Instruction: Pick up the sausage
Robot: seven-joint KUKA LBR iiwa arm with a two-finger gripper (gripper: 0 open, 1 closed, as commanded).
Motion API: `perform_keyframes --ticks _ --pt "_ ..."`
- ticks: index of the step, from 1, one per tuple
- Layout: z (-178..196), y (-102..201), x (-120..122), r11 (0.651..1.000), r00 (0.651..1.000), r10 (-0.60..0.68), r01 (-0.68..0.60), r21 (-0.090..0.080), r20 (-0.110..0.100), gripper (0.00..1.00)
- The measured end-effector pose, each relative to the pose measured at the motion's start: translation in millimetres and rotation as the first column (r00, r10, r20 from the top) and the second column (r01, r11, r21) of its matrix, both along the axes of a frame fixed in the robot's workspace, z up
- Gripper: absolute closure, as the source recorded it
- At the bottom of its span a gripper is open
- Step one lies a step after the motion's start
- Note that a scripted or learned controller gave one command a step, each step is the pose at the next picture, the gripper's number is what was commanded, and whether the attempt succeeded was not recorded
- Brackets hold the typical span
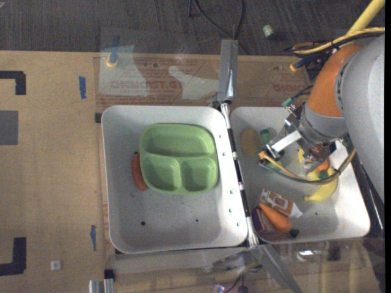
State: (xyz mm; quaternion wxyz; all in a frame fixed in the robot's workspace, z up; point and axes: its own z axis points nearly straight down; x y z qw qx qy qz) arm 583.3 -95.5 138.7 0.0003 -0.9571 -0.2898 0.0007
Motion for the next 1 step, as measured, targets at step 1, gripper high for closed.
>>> perform_keyframes --ticks 1 --pt "46.0 20.7 49.6 0.974 0.974 -0.225 0.225 0.000 0.000 0.00"
